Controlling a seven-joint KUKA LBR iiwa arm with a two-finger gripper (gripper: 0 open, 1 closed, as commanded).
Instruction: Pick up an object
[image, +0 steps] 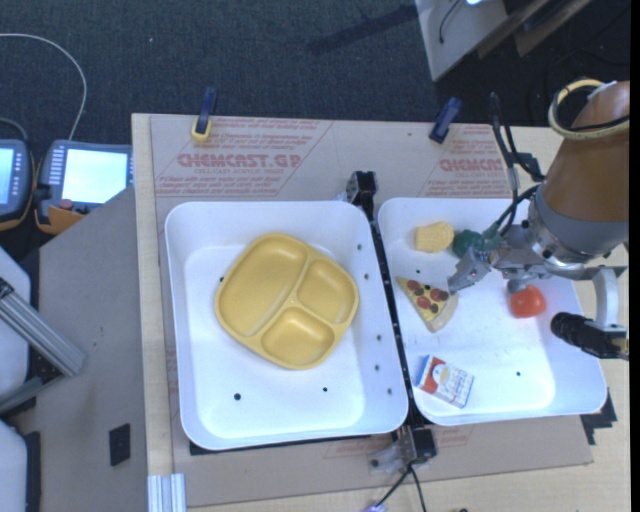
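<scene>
The right bin (575, 395) holds several small items. A pizza slice (428, 302) lies near its left wall and a yellow chunk (434, 237) sits at the back left. Beside the chunk is a green piece (467, 241). A red tomato-like ball (527, 300) rests mid-right, and a small white, red and blue box (444, 381) lies at the front left. My gripper (470, 272) hangs over the bin between the green piece and the pizza slice, just right of the slice's top. I see nothing held in it.
The left bin (190, 300) carries a yellow divided plate (288, 299). The grey arm with its orange band (590, 170) covers the right bin's back right corner. A black clamp (361, 185) sits where the bins meet at the back.
</scene>
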